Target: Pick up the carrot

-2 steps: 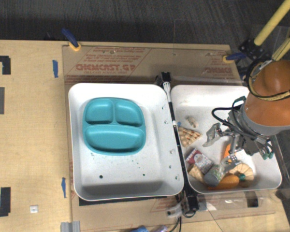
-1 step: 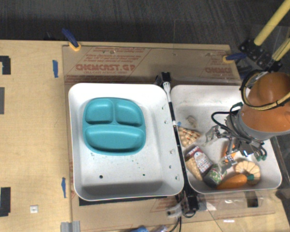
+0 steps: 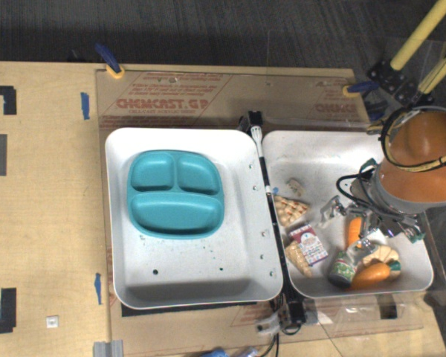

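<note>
Two white bins on the worktop (image 3: 44, 199). Left bin (image 3: 134, 274) has a teal divided plate (image 3: 176, 193) sitting in it. Right bin (image 3: 320, 151) is packed with toy food along the front: waffle-looking piece (image 3: 290, 210), a small box (image 3: 310, 246), something orange and round (image 3: 372, 275) near the front right corner. Carrot (image 3: 353, 231) standing upright-ish in the right half, right between the jaws (image 3: 354, 227). Looks gripped on the carrot, metal fingers (image 3: 331, 208) either side.

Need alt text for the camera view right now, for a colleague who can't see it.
The grey arm's gripper hangs over the small orange carrot in the right white bin, beside a clutter of toy foods. The left white bin holds a teal three-compartment plate.
</note>
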### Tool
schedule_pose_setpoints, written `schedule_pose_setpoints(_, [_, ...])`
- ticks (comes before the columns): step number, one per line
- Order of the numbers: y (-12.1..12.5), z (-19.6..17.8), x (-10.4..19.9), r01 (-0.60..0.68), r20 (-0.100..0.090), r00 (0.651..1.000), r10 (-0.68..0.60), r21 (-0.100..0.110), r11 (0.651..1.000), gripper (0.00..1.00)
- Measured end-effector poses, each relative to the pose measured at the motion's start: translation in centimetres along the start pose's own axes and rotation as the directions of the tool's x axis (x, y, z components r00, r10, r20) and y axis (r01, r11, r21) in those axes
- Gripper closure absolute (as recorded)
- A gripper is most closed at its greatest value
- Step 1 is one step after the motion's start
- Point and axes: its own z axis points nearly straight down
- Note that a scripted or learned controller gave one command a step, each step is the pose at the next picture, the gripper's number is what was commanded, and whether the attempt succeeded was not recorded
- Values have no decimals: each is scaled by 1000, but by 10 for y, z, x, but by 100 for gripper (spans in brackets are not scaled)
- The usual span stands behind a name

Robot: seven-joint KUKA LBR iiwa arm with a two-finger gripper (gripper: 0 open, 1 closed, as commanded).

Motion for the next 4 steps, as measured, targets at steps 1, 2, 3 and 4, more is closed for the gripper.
schedule_pose_setpoints(1, [-15,1,11,-185,9,983,185,3,983,0])
schedule_pose_setpoints(2, [-17,0,14,-331,13,944,331,14,944,0])
schedule_pose_setpoints(3, [-22,1,17,-425,14,905,424,11,905,0])
schedule_pose_setpoints(4, [-5,-2,9,-433,39,901,431,32,901,0])
